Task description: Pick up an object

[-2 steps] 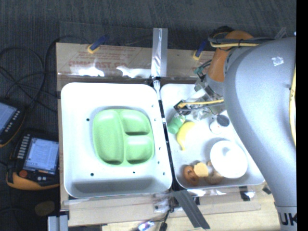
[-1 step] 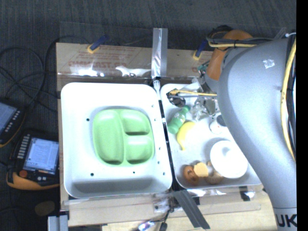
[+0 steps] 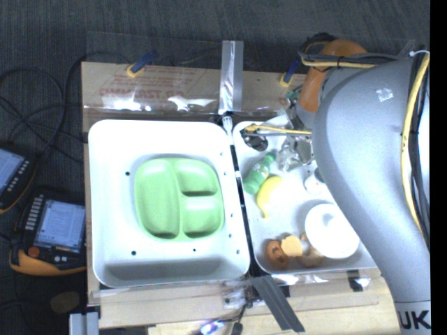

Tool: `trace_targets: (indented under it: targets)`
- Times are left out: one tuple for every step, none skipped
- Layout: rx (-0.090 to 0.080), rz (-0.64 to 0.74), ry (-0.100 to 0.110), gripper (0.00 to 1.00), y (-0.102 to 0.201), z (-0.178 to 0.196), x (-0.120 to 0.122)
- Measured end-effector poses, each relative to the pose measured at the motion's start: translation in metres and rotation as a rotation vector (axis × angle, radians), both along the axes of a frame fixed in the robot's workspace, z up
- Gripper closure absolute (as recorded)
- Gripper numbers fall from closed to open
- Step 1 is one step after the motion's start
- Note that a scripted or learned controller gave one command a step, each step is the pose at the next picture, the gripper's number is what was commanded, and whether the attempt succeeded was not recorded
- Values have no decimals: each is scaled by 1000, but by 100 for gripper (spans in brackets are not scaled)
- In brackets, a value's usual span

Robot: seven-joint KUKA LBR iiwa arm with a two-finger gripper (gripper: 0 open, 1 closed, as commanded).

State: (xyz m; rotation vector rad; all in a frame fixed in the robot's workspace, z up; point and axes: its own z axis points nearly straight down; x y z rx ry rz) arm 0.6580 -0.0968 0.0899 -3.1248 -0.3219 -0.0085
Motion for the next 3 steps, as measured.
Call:
trace_targets:
  targets:
    - [2, 0, 9, 100, -4, 9, -2]
    - [2, 1, 10, 100, -11, 19, 0]
    - [2, 6, 14, 100, -10, 27, -1]
